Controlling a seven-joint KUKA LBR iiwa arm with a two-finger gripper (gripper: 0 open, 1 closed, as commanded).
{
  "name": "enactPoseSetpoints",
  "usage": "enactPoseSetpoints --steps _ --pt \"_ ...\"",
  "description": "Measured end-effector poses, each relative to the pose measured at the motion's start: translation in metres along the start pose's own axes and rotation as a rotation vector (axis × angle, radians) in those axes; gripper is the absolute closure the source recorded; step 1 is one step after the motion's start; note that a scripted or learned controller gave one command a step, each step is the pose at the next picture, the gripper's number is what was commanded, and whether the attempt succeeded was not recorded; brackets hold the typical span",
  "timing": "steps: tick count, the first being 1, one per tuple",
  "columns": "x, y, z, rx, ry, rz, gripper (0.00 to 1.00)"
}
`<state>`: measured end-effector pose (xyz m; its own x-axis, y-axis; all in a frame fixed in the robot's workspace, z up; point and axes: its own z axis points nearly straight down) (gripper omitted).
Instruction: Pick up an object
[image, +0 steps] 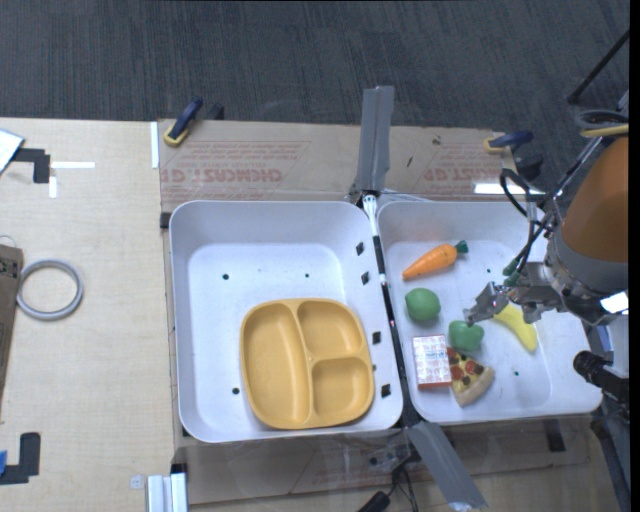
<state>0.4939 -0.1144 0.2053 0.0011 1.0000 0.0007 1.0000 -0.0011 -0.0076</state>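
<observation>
The right bin (560, 395) holds an orange carrot (432, 260), a green ball (423, 304), a dark green vegetable (466, 335), a yellow banana (520, 327), a small red and white box (431, 360) and a pizza slice (470, 380). My gripper (500, 302) hangs low over this bin, between the green vegetable and the banana, right beside both. Its fingers look spread, with nothing visibly between them.
The left bin (200, 300) holds a yellow divided plate (305, 362). A roll of tape (46, 288) lies on the bench at far left. Clamps (182, 121) sit at the back edge of the cardboard. The arm's orange band (605, 210) rises at the right.
</observation>
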Motion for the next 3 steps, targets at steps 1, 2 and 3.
enactPoseSetpoints --steps 1,2,3 --pt "-0.026 -0.016 0.043 0.0 0.001 0.075 0.0" --pt "-0.06 0.013 0.092 -0.003 0.001 0.003 0.0" --pt "-0.061 0.013 0.086 0.002 0.002 0.007 1.0"
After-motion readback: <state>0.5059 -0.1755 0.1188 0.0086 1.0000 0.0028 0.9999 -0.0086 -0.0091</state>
